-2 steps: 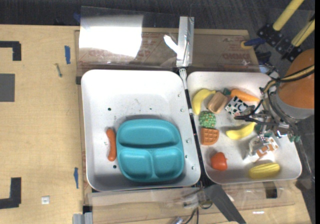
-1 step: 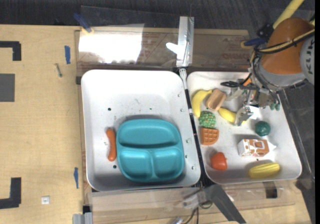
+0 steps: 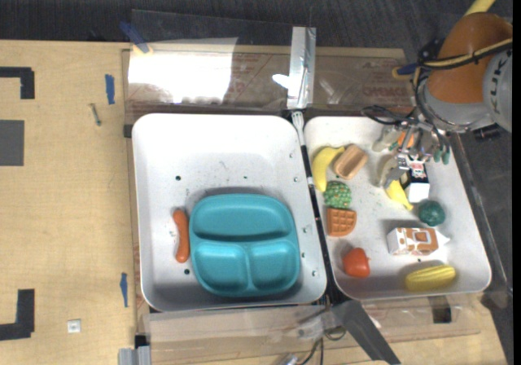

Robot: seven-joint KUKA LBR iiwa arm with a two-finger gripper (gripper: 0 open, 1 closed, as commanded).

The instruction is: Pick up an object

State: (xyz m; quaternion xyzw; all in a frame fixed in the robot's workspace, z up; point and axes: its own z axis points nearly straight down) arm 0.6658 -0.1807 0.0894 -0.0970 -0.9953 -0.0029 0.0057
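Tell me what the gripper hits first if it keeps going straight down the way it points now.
Most likely the small yellow piece lying just under the gripper in the right bin, beside the white block on its finger. Depth is hard to judge from this slanted view, so it could reach the bin floor next to it instead.

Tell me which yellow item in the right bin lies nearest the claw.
The small yellow piece just below the claw. The banana lies by the bin's left wall, and the long yellow item lies near the front rim.
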